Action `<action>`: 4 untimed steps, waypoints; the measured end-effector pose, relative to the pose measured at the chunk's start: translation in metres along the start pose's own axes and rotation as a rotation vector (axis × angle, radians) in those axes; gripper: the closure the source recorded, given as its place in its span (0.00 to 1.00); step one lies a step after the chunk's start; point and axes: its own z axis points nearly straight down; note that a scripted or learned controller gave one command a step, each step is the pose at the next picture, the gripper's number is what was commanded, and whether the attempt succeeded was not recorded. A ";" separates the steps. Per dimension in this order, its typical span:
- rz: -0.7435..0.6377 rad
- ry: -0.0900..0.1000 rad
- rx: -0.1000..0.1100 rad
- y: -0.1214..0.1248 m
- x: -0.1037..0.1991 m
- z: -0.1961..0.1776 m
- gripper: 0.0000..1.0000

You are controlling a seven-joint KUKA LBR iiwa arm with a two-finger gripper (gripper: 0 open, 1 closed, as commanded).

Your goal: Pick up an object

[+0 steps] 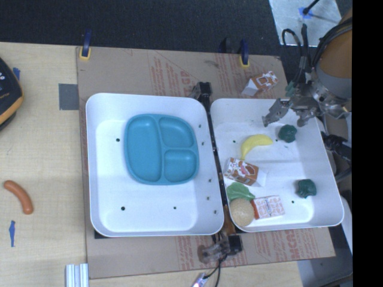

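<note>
My gripper [289, 116] hangs over the far side of the right bin [323, 220], its two fingers spread open with nothing between them. Just below it lies a dark green lump [288, 133]. A yellow banana [256, 143] rests left of that lump. Nearer the front are a brown-and-white packet [241, 171], a light green piece [239, 191], a tan round bun [242, 211], a red-and-white packet [267, 207] and a second dark green lump [306, 188].
The left bin [102, 214] holds a blue divided plate [161, 148]. A small packet [261, 82] lies on the cardboard behind the right bin. A sausage [19, 196] lies on the bench at far left. A dark device [7, 91] sits at the left edge.
</note>
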 end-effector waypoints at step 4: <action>0.001 -0.004 -0.020 -0.058 0.034 0.124 0.00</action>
